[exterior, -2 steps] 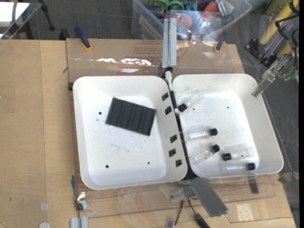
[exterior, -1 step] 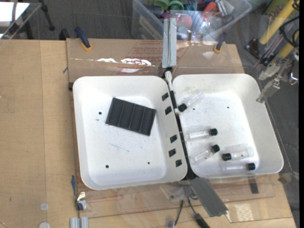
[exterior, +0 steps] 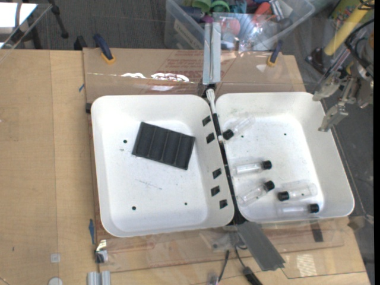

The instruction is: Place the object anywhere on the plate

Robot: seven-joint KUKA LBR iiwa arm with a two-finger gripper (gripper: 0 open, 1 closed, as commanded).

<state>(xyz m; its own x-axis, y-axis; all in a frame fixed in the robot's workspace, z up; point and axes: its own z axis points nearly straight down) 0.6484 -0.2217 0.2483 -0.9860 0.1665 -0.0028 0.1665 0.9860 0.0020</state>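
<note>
Counted on the bench
Two white bins (exterior: 113,159), one black plate (exterior: 163,145), and five clear vials (exterior: 252,167) with black caps.

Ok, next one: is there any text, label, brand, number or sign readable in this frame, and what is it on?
None can be read.
Cardboard sheet behind the bins: faint reddish print, too blurred to read.
Clear vials in the right bin: no label legible.
Black ridged plate in the left bin: no marking visible.
Clear tub of toys at the back: colours, no legible print.
</note>
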